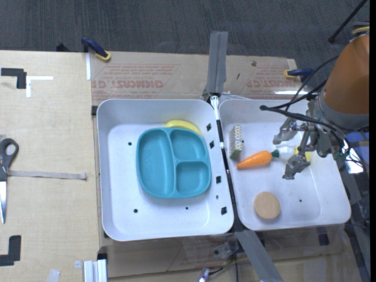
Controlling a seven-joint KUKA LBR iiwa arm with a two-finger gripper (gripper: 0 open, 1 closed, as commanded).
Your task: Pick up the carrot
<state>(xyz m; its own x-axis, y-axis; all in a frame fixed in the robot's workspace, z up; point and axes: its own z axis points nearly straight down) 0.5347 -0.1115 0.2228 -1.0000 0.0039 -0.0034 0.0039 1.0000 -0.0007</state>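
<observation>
While the open, empty pincer hangs near the right bin's right edge, the carrot lies just to its left, long axis crosswise.

Two white bins. One blue tray, one yellow thing behind it, one carrot, one tan disc, one small carton, one pair of scissors.

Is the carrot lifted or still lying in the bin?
Lying flat on the right bin floor; the carrot sits beside the gripper, not between its fingers.
</observation>
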